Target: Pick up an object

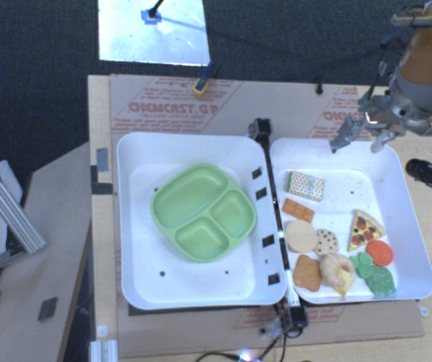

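Seemingly at the approach stage, the open, empty two-finger gripper (pixel 362 137) hovers over the right white bin's (pixel 407 194) far rim, needing to descend toward the patterned square cracker (pixel 306 185) nearby.

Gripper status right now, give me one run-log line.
gripper: open, holding nothing | position: above far edge of right bin | food toys: lying in right bin | green tray: in left bin

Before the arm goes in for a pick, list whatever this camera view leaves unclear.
- Arm: cut off by the top and right edges of the camera view.
- Tool above the right bin: blurred, finger tips hard to separate.
- Pale lumpy toy: too small to identify; it overlaps its neighbours.
- Patterned block: print too small to read.
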You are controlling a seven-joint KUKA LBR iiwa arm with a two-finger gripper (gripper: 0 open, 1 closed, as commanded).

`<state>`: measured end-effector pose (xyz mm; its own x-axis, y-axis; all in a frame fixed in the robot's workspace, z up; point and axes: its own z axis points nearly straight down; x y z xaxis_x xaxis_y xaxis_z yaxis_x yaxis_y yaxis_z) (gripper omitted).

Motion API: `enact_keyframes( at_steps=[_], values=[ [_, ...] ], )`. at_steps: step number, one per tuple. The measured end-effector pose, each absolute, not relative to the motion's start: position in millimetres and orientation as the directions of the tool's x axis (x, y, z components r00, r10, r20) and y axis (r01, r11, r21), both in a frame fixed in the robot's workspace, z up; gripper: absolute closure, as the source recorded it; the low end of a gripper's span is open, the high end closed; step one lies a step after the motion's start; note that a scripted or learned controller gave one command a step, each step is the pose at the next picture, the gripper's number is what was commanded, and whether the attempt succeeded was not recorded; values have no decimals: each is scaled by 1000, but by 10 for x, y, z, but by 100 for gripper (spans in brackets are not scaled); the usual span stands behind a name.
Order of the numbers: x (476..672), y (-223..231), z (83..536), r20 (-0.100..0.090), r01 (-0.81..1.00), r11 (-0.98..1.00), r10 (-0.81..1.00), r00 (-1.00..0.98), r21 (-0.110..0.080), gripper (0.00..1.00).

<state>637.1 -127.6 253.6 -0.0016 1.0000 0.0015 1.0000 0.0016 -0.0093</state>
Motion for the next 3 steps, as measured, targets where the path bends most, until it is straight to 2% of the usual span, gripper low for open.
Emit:
enact_keyframes(
  at_steps=[1,3],
  values=[
    [6391,-1274,2604,0,1000,3,1000,-3,2,0],
    [6248,-1215,1676,0,1000,2,1000,-2,-2,0]
  ],
)
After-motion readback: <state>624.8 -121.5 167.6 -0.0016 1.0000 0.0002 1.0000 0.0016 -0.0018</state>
